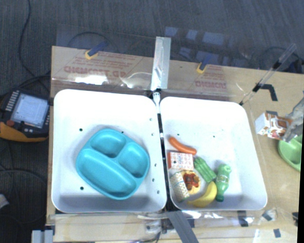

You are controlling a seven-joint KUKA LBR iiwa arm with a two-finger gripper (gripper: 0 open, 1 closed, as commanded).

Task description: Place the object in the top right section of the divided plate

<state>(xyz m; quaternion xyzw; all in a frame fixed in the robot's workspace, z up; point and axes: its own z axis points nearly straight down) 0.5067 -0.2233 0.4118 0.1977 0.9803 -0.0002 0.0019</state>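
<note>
- The blue plate [113,163] sits bare in the left bin [65,118], so picking is yet to start.
- Toy food, perhaps the carrot [182,145], lies in the right bin [243,134].
- The pincer's state: cannot tell.
- Next: grasp one item.

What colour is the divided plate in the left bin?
Turquoise blue. The divided plate shows clearly in the camera view.

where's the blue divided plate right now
The blue three-section plastic plate lies in the left white bin, toward its front right, close to the divider beside the right white bin holding toy food.
</note>
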